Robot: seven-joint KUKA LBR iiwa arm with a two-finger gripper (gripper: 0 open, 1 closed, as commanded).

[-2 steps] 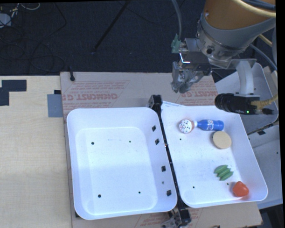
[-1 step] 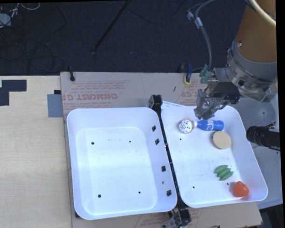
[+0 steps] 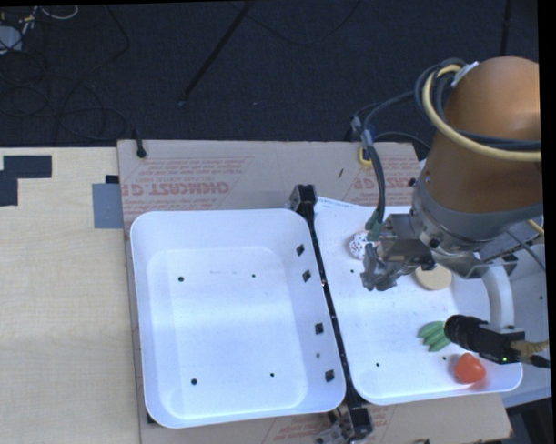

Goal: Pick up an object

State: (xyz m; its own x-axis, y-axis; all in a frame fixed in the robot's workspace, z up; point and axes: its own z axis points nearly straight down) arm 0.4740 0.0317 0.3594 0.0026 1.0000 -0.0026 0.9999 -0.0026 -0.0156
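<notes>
From where I stand, the grey arm (image 3: pixel 469 214) reaches in over the right bin (image 3: pixel 392 358), its orange band (image 3: pixel 492 100) looming above the bin's far right corner. The gripper (image 3: pixel 382 269) hangs low over the far half of that bin, nearer the left wall than the right. From this angle it is a dark knot of metal, and I cannot tell whether it is released or clenched.

The objects to pick from all lie in the right bin. A small white speckled object (image 3: pixel 357 246) sits just beside the gripper, toward the bin's far edge. It may be touching the gripper's side, though the view is too cramped there to be sure. On the gripper's other side, toward the right wall, a pale round disc (image 3: pixel 435 278) lies flat on the bin floor, its far edge tucked under the wrist. Toward the near edge a green object (image 3: pixel 433 335) lies on the floor, and a red-orange round object (image 3: pixel 469 369) sits in the near right corner, close to the rim. These two are near each other but apart.

The left bin (image 3: pixel 141 267) stands alongside, and the two rims meet along a dark strip with black clips (image 3: pixel 319 292). Both bins rest on a cardboard sheet (image 3: pixel 213 178) printed with red lettering, which lies on the pale wooden bench (image 3: pixel 54 315).
</notes>
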